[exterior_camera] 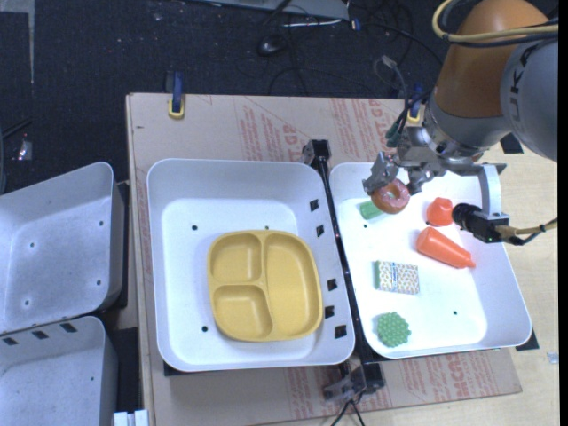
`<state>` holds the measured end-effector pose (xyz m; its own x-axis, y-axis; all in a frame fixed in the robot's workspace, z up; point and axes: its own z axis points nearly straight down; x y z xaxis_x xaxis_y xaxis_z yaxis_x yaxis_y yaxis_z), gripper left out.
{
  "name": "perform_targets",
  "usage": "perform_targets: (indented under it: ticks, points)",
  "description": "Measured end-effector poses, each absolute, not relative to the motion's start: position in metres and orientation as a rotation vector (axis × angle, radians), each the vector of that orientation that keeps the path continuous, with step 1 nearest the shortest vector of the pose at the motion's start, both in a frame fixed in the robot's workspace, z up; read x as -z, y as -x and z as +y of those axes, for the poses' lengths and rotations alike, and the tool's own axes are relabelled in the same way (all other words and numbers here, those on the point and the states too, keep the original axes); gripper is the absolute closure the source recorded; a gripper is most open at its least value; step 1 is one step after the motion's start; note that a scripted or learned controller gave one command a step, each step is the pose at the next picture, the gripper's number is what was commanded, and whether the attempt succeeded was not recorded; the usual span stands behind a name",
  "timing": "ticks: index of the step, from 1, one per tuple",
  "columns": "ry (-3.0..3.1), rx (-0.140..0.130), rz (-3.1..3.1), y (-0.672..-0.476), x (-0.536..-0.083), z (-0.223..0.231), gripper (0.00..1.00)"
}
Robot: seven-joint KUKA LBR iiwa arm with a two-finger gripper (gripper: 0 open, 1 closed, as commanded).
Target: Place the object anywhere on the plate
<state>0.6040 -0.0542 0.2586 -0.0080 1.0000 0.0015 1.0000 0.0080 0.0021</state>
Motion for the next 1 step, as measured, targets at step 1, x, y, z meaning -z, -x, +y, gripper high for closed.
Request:
perform_targets:
  ticks: [1]
  points:
    - [-2.215, 0.0, 2.231, -0.6039, -0.2425, -0.0072, 1.0]
